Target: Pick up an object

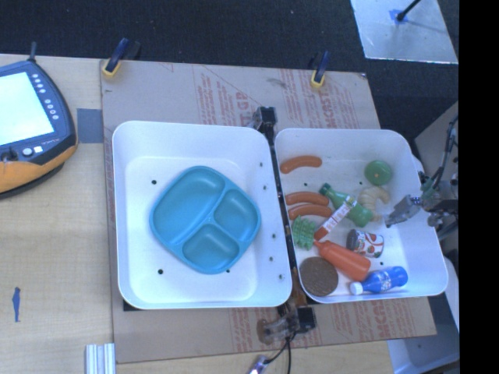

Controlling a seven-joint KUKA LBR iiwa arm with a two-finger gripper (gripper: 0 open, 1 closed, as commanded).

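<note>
The right bin (405,142) holds several toy items. An orange sausage (300,163) lies at its back left, with two more sausages (306,204) below it. A green bottle (343,201), a green ball (379,171), a small can (365,242), an orange carrot (343,259), a brown disc (318,276) and a blue bottle (382,280) are spread across the rest. My gripper (417,205) hangs at the bin's right wall, just right of the can and the ball, and most of it is cut off by the view's edge.
The left bin (125,209) holds a blue divided plate (205,219). A teach pendant (27,127) lies on the bench at the far left. Two clamps (115,57) (318,68) pin the cardboard sheet at the back edge.
</note>
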